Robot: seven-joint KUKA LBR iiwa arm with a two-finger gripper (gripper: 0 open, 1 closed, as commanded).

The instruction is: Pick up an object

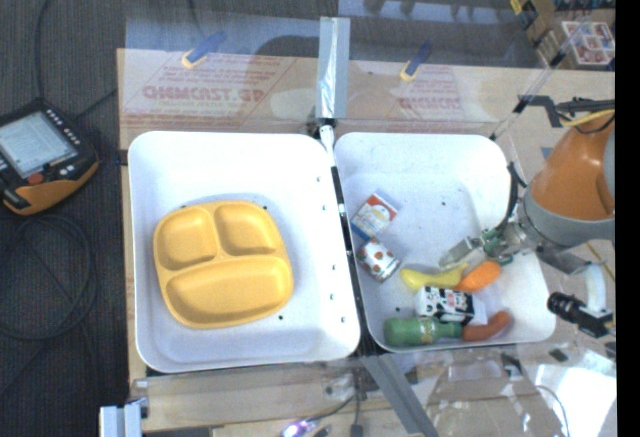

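My gripper [466, 252] reaches into the right bin [440, 160] from the right, low over its lower middle. Just below its tip lie a yellow banana [432, 277] and an orange carrot [481, 275]; I cannot tell whether it touches either. Further down are a black-and-white carton [447, 303], a green bottle [414, 330] and a red sausage [487, 326]. A small white, blue and orange carton [374, 215] and a small can [378, 260] sit near the bin's left wall.
The left bin [180, 155] holds a yellow divided tray [222, 262]. The arm's orange band [572, 187] hangs over the right bin's right rim. A handheld control pendant [40, 150] lies on the floor at far left.
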